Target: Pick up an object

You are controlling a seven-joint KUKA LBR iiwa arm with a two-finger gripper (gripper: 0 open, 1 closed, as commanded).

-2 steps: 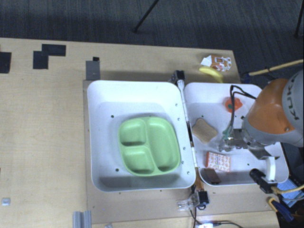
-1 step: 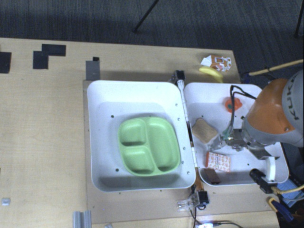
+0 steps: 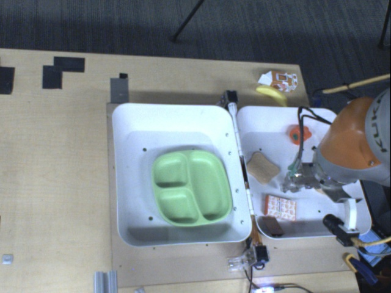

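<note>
My gripper (image 3: 293, 182) hangs low over the middle of the right bin (image 3: 317, 118), under the grey arm's orange band (image 3: 348, 142). Just to its left lies a tan, sponge-like block (image 3: 263, 166). A red and white patterned box (image 3: 281, 207) lies flat in front of the gripper, toward the bin's near edge. A dark brown lump (image 3: 273, 226) sits in the near left corner. A small orange-red object (image 3: 297, 134) rests toward the back of the bin. The gripper touches none of them as far as I can see.
The left bin (image 3: 131, 163) holds a green divided plate (image 3: 190, 186). A banana (image 3: 270, 92) and a small printed packet (image 3: 281, 79) lie on the bench behind the right bin. A ridge (image 3: 239, 157) separates the two bins.
</note>
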